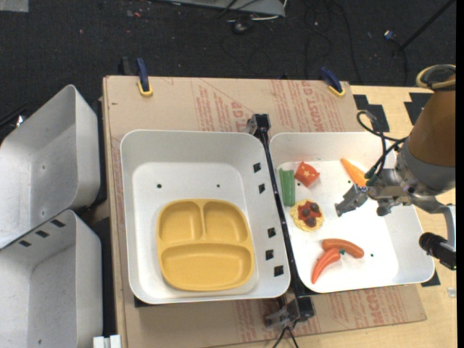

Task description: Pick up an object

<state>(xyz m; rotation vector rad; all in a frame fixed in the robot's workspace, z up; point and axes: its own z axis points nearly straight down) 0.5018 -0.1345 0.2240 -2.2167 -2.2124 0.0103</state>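
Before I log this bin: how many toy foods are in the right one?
5: green piece and red piece upper left, orange carrot top, tart centre-left, hot dog below. The arm may hide more.

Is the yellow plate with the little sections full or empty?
Empty. The yellow tray lies flat in the left bin, and all three of its sections show bare yellow plastic.

Count at this frame: two shallow white bins side by side on the bench, the left bin (138, 194) and the right bin (406, 259). Left bin contents: one yellow divided tray (206, 244) with three compartments. Right bin contents, six small items: one green stick (288, 185), one red piece (307, 173), one orange carrot-like piece (354, 171), one round tart with dark berries (308, 214), one red sausage (342, 246), one orange-red pepper (324, 264). Two blue clamps (143, 77) on the board's far edge. One gripper (357, 198).
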